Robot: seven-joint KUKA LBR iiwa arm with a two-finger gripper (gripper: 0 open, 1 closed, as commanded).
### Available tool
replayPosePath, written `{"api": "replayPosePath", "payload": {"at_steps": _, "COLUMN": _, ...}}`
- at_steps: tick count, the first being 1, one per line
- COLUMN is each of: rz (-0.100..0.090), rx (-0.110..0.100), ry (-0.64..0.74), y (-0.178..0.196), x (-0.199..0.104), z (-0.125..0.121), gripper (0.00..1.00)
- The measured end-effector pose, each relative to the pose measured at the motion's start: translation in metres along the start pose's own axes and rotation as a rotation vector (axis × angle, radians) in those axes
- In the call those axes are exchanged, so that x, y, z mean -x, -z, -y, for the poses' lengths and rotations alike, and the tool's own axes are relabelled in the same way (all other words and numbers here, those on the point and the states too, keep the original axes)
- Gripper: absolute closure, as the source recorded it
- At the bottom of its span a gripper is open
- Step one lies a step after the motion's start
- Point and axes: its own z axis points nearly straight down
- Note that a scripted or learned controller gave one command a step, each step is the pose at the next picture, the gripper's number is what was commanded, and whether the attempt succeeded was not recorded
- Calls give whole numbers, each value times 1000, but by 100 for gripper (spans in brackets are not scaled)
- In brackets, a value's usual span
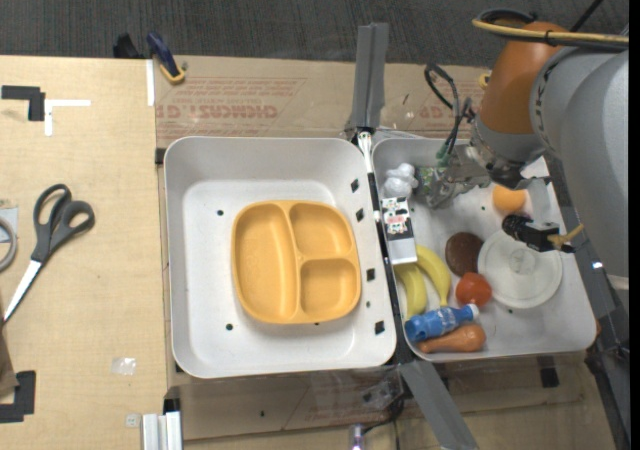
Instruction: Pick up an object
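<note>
My gripper (438,186) reaches down into the back of the right bin (575,333), just right of a small white object (400,178). An orange fruit (510,200) lies right of the gripper, partly behind the wrist. Further forward sit a brown round object (463,251), a red tomato (473,289), two bananas (424,280), a blue bottle (440,322) and an orange carrot-like piece (455,340). A clear upturned glass (519,268) rests at the right. I see nothing between the fingers.
The left bin (190,268) holds a yellow divided plate (296,261). A black and white box (398,228) lies along the divider between the bins. Scissors (45,233) lie on the bench at the far left. The grey arm (590,118) covers the right bin's back right corner.
</note>
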Motion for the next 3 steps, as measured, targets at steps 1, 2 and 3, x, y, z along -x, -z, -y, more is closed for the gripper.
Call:
{"api": "replayPosePath", "payload": {"at_steps": 1, "rz": 10, "rx": 31, "ry": 337, "y": 5, "x": 32, "z": 35, "gripper": 100}}
{"api": "replayPosePath", "payload": {"at_steps": 2, "rz": 0, "rx": -7, "ry": 129, "y": -1, "x": 1, "z": -1, "gripper": 100}}
{"api": "replayPosePath", "payload": {"at_steps": 3, "rz": 20, "rx": 33, "ry": 744, "y": 8, "x": 62, "z": -4, "gripper": 100}}
